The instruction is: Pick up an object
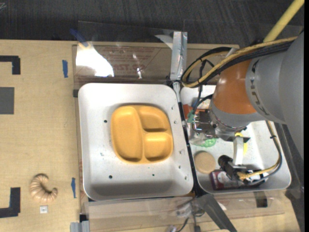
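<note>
Overhead, the tan surface (34, 71) carries two white bins (91, 178), a yellow tray (142, 132) in the left. Dark floor lies behind. Whether the arm's (260, 81) jaws are spread, I cannot tell.

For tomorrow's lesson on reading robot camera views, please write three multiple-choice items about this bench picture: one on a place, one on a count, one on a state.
1. Where does the yellow divided plate lie?
A. In the left bin
B. In the right bin
C. On the wooden bench top

2. How many compartments does the plate have?
A. Two
B. Three
C. Five

3. Where is the arm at this moment?
A. Over the left bin
B. Over the bench at the far left
C. Over the right bin

Answers:
1. A, the plate sits in the middle of the left bin's white floor.
2. B, one long section on its left and two smaller ones on its right.
3. C, the grey arm with its orange band hangs above the right bin, over the tan disc and the other small things there.
</note>
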`<control>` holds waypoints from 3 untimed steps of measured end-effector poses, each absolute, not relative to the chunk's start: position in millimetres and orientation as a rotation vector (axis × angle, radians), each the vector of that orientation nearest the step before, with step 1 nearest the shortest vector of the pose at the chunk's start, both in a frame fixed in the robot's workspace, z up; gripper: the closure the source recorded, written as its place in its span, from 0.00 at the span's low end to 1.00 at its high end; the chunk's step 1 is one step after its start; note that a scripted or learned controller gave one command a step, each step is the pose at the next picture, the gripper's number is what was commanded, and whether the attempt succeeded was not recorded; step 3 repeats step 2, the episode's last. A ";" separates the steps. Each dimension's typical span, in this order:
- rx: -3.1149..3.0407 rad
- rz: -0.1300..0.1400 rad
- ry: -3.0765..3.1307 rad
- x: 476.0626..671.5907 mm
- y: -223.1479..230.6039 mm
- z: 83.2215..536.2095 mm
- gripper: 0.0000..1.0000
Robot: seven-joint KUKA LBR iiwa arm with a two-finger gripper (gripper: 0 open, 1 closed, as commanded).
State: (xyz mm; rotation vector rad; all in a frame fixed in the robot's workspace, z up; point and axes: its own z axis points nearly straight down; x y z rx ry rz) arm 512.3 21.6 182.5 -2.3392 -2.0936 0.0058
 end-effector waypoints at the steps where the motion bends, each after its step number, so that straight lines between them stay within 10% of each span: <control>1: -2.359 0.006 -2.073 515.6 5.1 182.6 1.00; 3: -2.405 0.005 -2.015 477.9 2.6 183.7 1.00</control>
